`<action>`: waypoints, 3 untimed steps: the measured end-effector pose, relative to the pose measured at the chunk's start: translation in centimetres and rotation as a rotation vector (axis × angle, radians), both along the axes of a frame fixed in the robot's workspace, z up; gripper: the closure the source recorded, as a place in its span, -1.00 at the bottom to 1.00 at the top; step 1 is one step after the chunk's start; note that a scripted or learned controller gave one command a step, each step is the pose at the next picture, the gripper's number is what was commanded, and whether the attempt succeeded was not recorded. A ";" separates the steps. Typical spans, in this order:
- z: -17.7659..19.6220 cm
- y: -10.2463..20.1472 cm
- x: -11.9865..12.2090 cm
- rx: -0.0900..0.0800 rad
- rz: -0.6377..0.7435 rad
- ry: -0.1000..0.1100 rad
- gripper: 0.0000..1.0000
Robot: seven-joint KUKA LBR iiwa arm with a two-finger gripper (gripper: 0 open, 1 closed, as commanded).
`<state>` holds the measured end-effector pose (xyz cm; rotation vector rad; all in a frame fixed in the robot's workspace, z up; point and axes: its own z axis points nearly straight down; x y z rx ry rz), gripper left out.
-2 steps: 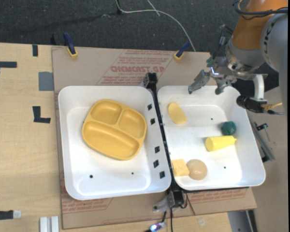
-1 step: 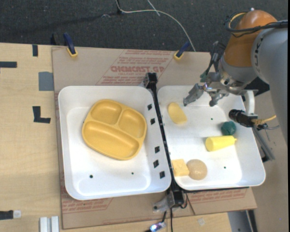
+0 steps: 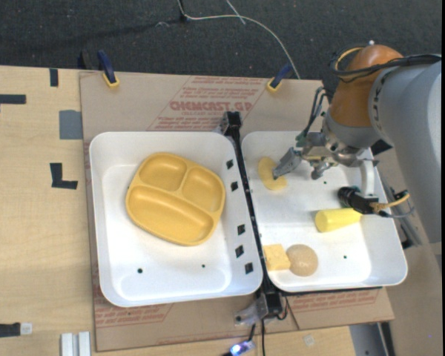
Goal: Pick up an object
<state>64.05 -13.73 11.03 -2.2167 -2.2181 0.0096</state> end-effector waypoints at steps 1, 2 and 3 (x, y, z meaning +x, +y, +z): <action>1.5 0.1 0.2 0.000 0.002 -0.006 1.00; 5.7 -0.2 0.4 0.000 0.000 -0.011 1.00; 12.0 0.3 0.9 -0.001 0.002 -0.014 1.00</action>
